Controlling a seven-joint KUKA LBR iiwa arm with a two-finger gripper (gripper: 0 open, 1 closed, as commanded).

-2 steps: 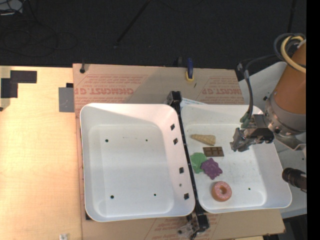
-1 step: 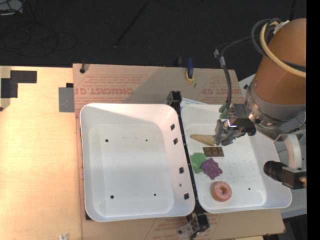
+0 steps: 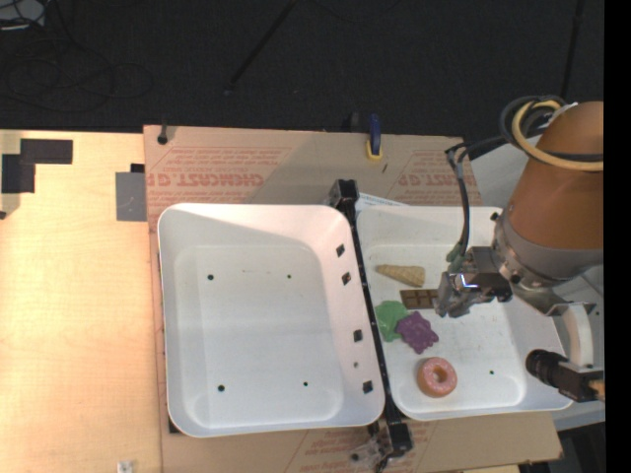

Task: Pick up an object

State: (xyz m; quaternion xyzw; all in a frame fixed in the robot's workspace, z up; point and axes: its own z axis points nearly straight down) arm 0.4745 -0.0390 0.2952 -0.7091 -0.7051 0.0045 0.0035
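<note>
White plastic walls kept the small things clustered in the right bin (image 3: 493,387): a tan cone (image 3: 401,275), brown bar (image 3: 418,299), green piece (image 3: 389,319), purple piece (image 3: 418,332) and pink doughnut (image 3: 437,376). Just right of the bar hung the gripper (image 3: 450,299), apparently poised to pick. Whether its fingers were open or held anything, I could not tell.

Dark floor (image 3: 197,47) behind bench, cables strewn at top left. Light wood benchtop (image 3: 69,313) w/ cardboard sheet (image 3: 246,170) laid over it, printed lettering seen. Blue clamp (image 3: 375,136) fixed at cardboard's far edge.
</note>
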